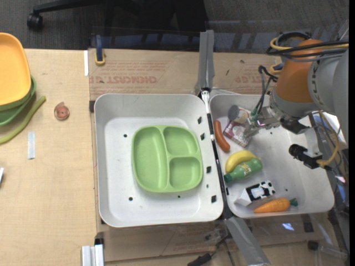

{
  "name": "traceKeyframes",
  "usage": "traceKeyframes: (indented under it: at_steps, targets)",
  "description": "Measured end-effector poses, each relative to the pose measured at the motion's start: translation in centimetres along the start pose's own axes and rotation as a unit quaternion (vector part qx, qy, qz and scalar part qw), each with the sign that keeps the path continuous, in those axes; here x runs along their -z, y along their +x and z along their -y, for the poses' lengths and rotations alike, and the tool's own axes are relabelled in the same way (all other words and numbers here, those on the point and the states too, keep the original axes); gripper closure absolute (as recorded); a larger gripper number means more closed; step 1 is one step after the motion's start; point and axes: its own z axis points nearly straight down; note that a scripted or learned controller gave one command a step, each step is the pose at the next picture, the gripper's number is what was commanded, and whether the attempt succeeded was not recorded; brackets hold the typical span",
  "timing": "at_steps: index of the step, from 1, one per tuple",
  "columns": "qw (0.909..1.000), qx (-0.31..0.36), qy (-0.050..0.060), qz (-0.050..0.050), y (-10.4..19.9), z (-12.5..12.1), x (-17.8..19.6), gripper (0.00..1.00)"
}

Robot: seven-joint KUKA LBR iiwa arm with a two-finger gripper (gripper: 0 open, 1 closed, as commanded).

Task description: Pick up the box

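The gripper (pixel 254 124) hangs low in the right bin (pixel 310 193), touching the box's (pixel 238 133) upper right edge; whether it grips cannot be told. The box lies just left of it, small, flat, pinkish with dark print, beside a sausage (pixel 222 136).
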Motion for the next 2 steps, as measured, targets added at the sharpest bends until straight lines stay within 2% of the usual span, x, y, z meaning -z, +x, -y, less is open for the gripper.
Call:
traceKeyframes:
  at_steps: [1, 2]
  targets:
    - [0.9935, 0.113, -0.001, 0.003, -0.03, 0.30, 0.03, 1.00]
    - [0.9840, 0.178, -0.001, 0.003, -0.24, 0.23, 0.03, 1.00]
